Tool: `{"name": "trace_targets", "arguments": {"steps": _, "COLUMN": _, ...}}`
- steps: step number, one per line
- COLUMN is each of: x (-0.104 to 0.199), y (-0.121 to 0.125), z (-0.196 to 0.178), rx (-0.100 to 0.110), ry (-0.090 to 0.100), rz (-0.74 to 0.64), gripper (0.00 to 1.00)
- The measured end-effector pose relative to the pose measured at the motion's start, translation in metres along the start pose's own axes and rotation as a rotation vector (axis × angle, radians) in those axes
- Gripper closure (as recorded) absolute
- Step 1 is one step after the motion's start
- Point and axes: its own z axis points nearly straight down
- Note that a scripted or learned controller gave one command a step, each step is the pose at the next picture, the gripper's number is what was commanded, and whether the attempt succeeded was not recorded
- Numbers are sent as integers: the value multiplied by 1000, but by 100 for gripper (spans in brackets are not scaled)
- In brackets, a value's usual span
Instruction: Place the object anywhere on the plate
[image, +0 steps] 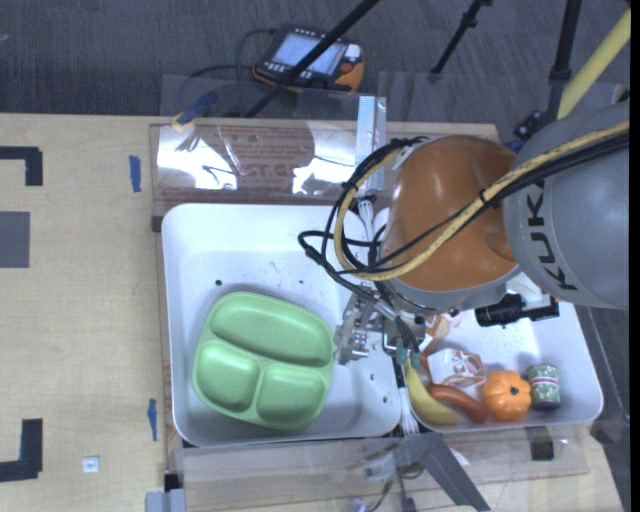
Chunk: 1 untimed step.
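Observation:
A light green plate (263, 360) with three compartments lies in the left white bin (200, 250), toward its front. My gripper (352, 338) hangs low over the left bin, just off the plate's right rim, with the grey and orange arm (450, 225) above it. Nothing shows on the plate. In the right bin (585, 375), front corner, lie a yellow banana (428, 397), an orange round fruit (508, 395), a red elongated item (458, 399), a white and red packet (462, 365) and a small green-striped can (545, 385). The arm hides most of the right bin.
Black and yellow cables (345, 240) loop from the arm over the back of the left bin. A clear plastic sheet (250, 160) lies behind the bins. The wooden bench (75, 300) stretches to the left.

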Motion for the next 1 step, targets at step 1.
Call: {"name": "trace_targets", "arguments": {"steps": 1, "x": -5, "y": -20, "z": 15, "rx": 2, "ry": 4, "rz": -151, "gripper": 100}}
